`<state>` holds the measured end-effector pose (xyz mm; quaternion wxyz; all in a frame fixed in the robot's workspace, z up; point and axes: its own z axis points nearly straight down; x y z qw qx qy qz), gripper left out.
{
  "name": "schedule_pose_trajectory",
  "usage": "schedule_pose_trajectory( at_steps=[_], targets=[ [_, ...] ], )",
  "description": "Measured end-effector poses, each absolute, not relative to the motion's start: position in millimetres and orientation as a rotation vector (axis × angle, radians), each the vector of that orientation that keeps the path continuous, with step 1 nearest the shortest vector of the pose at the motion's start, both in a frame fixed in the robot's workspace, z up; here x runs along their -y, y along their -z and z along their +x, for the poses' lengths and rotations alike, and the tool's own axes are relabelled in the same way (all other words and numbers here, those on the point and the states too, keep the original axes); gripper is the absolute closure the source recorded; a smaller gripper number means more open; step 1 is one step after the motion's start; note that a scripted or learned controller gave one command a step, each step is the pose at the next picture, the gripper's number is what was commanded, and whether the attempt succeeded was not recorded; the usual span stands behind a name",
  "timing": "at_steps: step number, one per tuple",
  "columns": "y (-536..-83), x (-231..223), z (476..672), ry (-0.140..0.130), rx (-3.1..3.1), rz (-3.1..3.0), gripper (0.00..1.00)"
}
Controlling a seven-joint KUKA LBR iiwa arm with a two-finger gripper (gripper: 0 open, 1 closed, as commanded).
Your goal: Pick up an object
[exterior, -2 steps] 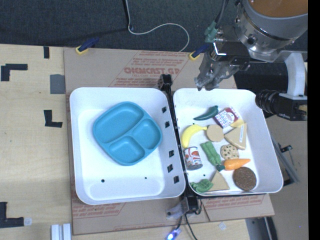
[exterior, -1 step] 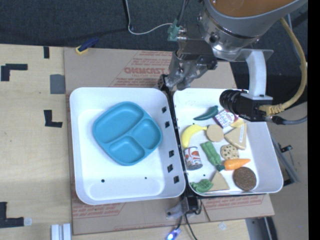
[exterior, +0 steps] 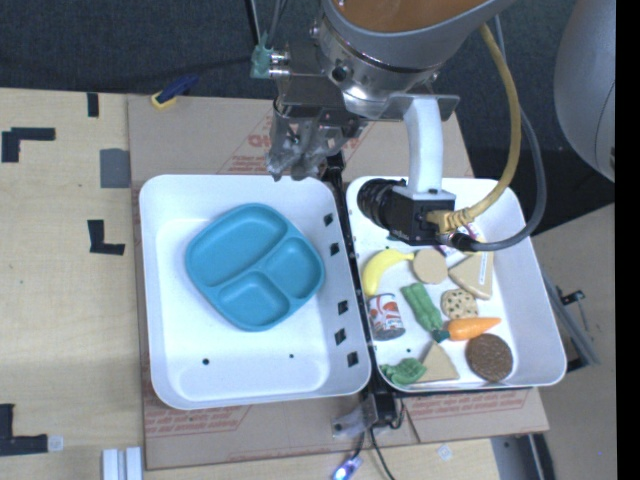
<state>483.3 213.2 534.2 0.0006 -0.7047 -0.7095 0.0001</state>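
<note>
Blue three-compartment plastic tray [exterior: 254, 265] lies in left shallow white bin [exterior: 165, 358]; small toy food pieces [exterior: 440, 313] cluster in right shallow white bin [exterior: 535, 318], bins touching side by side

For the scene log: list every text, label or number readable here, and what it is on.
Nothing reads clearly.
Cardboard sheet under the bins: red printing, too blurred to read.
Small can in the right bin: red and white label, too small to read.

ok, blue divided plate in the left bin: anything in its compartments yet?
Empty. The blue divided plate lies flat in the left bin; all three compartments show bare blue. The toy food is all in the right bin.
</note>
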Motion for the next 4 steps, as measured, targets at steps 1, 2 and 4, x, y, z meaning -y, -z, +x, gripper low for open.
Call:
schedule_pose_trajectory(
  at_steps=[1,2,4],
  targets=[
    [-544.5,-211.1,483.4,-0.002,2.226,-2.215,1.0],
    [-379.0,-216.5,482.0,-0.027,2.218,-2.216,1.0],
    [-447.9,-134.3,483.6,-0.013,2.21,-2.23,1.0]
  ],
)
